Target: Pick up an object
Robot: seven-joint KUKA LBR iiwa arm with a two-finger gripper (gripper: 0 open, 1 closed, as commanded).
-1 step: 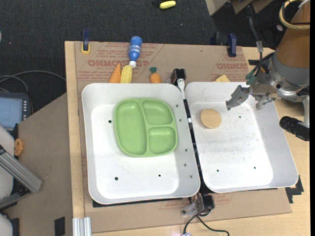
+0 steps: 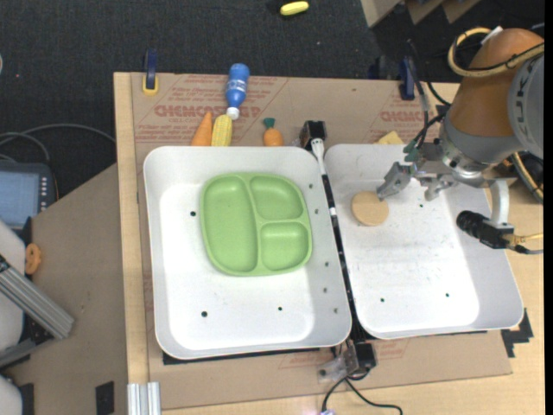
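White bins sit side by side: the left bin (image 2: 173, 258) carries a green tray (image 2: 256, 223), the right bin (image 2: 432, 275) a tan disc (image 2: 371, 208) near its top-left corner. Gripper (image 2: 413, 182) hovers beside it, fingers spread, grasping nothing. Disc looks light, stiff, flat; pinch across its edges.

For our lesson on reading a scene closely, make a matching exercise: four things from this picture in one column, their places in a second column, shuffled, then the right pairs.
Things:
1. green divided plate
2. tan round disc
3. blue-capped bottle
4. yellow object

Places:
A. on the dark floor beyond the bench
B. in the left bin
C. on the board behind the bins
D. in the right bin, near the hand

Pairs: 1-B, 2-D, 3-C, 4-A
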